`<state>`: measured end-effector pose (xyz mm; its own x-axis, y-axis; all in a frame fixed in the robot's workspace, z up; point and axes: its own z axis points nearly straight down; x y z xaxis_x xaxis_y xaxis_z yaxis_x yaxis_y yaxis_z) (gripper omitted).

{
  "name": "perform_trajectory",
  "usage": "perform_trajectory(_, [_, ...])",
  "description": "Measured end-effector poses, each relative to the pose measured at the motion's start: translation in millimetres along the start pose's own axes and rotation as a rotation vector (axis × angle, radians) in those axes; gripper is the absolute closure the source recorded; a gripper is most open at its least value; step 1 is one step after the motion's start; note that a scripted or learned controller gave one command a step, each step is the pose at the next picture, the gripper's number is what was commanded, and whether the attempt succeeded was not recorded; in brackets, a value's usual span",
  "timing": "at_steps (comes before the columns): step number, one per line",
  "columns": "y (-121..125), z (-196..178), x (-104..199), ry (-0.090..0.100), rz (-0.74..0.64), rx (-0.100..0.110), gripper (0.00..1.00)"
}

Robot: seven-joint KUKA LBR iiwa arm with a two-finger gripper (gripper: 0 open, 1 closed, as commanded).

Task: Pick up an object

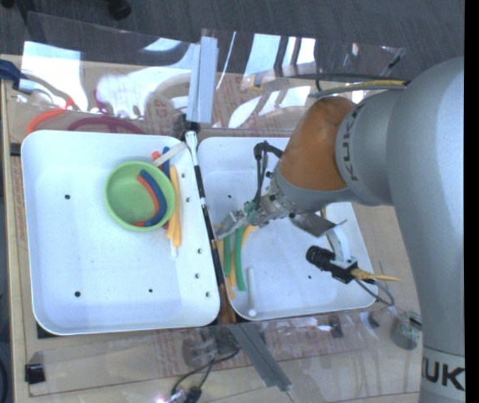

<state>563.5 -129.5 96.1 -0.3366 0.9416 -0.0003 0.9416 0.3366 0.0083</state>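
Observation:
My gripper [237, 222] reaches down into the right bin [294, 296], near its left wall, below the orange wrist band. Right beneath it lie long green stick-shaped objects [233, 254] with a yellow piece beside them. The fingertips sit at the top end of the green sticks, and whether anything is between them is unclear. In the left bin [80, 259] a green bowl [138, 196] holds red and blue curved pieces, with a yellow stick [174, 221] at its right side.
A black cylindrical part [327, 261] with a yellow cable sticks out from the arm over the right bin. The divider between the bins [205, 225] runs just left of the gripper. Cables and a red ring lie beyond the left bin.

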Motion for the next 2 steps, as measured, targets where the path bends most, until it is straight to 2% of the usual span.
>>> perform_trajectory(1, [1.5, -11.1, 1.7, 0.006, -0.007, 0.003, 1.0])
perform_trajectory(2, [37.9, -95.3, 45.3, -0.001, 0.225, 0.01, 1.0])
